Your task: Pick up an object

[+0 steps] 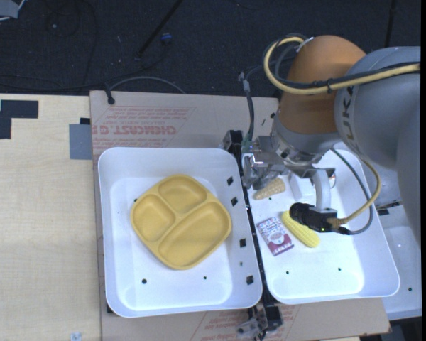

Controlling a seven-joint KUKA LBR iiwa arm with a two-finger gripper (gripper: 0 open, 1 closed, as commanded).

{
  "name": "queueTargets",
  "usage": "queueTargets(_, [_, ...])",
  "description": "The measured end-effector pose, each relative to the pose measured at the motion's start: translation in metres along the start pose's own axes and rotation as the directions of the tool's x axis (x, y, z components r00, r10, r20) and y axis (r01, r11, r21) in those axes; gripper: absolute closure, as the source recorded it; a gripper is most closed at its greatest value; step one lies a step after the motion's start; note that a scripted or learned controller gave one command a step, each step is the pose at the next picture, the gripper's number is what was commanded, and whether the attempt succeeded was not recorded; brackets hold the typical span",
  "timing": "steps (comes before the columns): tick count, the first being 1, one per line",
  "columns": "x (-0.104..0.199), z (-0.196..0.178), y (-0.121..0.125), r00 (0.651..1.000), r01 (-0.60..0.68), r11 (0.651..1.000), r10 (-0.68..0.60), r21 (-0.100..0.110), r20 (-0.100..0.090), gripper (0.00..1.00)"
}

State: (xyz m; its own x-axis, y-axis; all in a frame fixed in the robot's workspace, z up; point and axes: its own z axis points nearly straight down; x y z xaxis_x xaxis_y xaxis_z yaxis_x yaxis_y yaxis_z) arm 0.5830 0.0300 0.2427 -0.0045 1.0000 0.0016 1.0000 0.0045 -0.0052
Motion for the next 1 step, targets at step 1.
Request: queueTargets(1, [0.0442,0.0183,-0.022,1.0,0.0,1.0,0.0,0.002,0.001,1.0])
